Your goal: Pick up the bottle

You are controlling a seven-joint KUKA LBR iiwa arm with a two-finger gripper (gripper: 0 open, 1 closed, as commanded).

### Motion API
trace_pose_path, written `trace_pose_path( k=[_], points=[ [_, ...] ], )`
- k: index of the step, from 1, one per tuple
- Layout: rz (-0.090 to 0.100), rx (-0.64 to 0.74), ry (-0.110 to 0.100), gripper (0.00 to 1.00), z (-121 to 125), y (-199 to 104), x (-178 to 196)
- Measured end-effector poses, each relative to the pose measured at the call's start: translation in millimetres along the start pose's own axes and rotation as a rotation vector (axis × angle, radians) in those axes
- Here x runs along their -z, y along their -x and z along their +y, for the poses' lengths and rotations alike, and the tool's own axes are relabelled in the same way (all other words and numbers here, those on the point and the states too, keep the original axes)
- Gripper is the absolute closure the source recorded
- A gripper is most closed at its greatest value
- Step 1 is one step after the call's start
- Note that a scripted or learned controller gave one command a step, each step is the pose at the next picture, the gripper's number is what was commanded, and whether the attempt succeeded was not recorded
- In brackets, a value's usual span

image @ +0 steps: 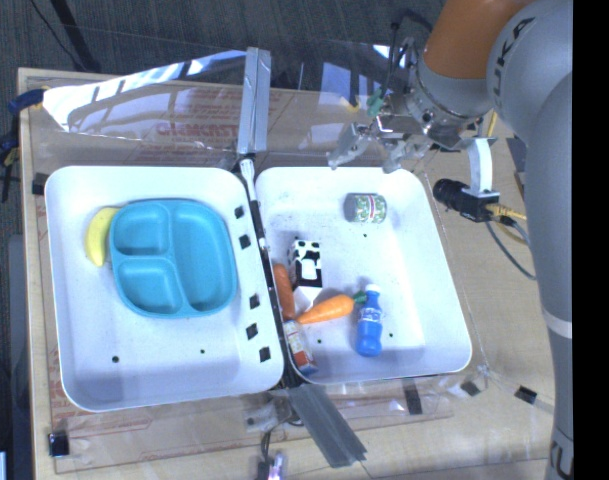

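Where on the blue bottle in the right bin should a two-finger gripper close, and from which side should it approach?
Grip the blue bottle across its mid-body, coming straight down from above. It lies on its side, cap toward the carrot, which touches its upper end, so closing lower on the body probably avoids the carrot.

We see a glossy blue plastic bottle [369,322], a smooth blue plastic divided tray [174,256], and matt white plastic bins [74,348].

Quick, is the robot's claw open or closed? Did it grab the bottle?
Gripper: open, holding nothing, above the right bin's far edge. The blue bottle lies in that bin, untouched.
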State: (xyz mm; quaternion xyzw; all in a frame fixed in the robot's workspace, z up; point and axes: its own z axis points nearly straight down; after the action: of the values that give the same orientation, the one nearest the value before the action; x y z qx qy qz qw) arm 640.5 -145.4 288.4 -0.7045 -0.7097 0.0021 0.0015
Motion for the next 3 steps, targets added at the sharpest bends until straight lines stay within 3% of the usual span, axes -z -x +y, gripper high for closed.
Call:
trace_pose_path(
  k=[1, 2, 3],
  points=[
    [0.0, -0.027, 0.001, 0.0, -108, 11, -53],
    [0.002, -0.052, 0.001, 0.0, -155, 50, -167],
    [-0.005, 0.064, 0.033, 0.0, -150, 49, -182]
  ],
)
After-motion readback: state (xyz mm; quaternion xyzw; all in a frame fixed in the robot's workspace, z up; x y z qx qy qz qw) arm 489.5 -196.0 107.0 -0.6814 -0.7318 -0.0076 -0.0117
